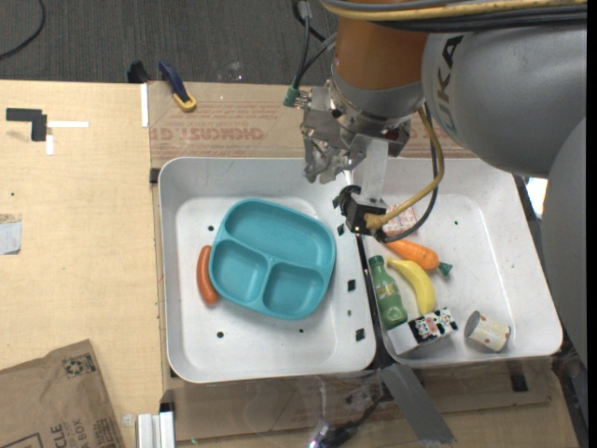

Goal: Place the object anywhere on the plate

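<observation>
Gripper: you see it at upper centre, over the left bin's back rim.
Grip: you cannot tell whether it is released or clenched.
Plate: teal, centre of the left bin.
Sausage: just beside the plate's left edge.
Carrot, banana, green bottle: clustered in the right bin.

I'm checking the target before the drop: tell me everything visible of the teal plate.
The teal plate is a rounded-square tray, plastic by its look, with a raised rim and three compartments, one wide and two smaller, all bare. It lies flat, slightly askew, in the white bin on the view's left. An orange toy sausage lies against its left edge.
</observation>
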Motion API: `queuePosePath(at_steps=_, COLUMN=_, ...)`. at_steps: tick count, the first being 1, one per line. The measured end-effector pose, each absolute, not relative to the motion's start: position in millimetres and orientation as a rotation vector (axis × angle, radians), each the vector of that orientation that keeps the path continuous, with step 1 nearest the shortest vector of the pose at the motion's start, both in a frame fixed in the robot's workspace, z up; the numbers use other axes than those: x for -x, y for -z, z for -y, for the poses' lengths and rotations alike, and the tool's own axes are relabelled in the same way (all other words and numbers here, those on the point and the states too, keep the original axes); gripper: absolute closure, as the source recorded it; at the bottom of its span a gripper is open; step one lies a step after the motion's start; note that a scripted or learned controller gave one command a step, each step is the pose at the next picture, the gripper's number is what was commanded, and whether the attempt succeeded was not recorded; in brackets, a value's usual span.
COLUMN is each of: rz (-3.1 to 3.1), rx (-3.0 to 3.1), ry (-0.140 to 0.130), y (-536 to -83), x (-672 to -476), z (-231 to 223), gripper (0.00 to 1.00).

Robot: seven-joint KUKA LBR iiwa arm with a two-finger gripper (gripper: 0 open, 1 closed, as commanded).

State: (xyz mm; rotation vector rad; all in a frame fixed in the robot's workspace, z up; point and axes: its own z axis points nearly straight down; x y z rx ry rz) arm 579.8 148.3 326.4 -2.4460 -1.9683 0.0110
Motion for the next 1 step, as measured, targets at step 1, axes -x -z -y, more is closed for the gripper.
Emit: queuePosePath(at_steps=1, rz=1.792, rx=2.578, ry=-0.011, y=-271.5, x=-571.2, z=-110.1, gripper=1.00)
